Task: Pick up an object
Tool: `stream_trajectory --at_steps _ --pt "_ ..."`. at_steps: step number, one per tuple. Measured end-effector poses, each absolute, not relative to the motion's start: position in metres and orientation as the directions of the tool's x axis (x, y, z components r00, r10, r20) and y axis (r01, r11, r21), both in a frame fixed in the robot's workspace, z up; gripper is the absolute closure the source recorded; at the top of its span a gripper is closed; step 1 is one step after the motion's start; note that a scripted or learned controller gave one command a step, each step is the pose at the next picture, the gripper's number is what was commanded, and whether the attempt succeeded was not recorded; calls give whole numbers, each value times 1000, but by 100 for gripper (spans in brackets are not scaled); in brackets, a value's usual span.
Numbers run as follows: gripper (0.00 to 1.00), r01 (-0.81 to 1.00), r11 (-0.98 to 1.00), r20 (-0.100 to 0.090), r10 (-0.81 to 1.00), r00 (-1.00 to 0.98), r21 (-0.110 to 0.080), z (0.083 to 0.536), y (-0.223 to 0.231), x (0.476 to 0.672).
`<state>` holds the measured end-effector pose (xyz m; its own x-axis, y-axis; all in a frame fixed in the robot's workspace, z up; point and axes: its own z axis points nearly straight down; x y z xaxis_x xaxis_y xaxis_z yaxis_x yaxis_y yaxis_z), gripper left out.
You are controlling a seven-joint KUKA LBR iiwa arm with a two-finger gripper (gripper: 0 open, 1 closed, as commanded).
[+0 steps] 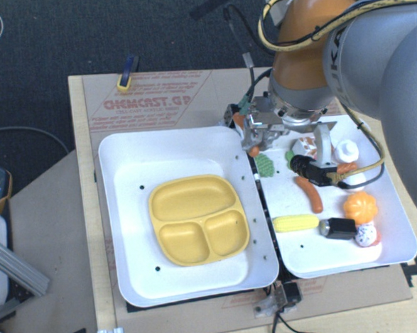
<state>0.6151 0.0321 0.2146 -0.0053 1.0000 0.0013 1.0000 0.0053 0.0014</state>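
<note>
The grey arm [371, 51] with its orange band comes in over the far end of the right bin [399, 245], and its hand [258, 139] hangs low at that bin's far left corner, close against the rim it shares with the left bin [118, 204]; whether the hand is released or clenched cannot be told from this angle, and nothing can be seen grasped in it. The nearest candidate for picking is the small green piece [265, 166], which lies in the right bin just on the near side of the hand, almost under it, so a short drop toward the bin floor looks like the move in question. On the desk [154, 102] there are two bins. The left bin holds one yellow divided tray [198, 218] with three compartments. The rest of the right bin's contents lie further toward its near and right sides: one orange ball-like fruit [359, 206], one yellow corn-shaped piece [295, 224] lying crosswise, one orange sausage-shaped piece [311, 193] running slantwise, one black block [338, 227], one small white bottle [347, 150] and one white die-like cube [366, 237].
</note>
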Motion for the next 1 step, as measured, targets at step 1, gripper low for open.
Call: stream_trajectory --at_steps 1 --pt "100 1000 2 0 1000 -2 4 234 26 620"
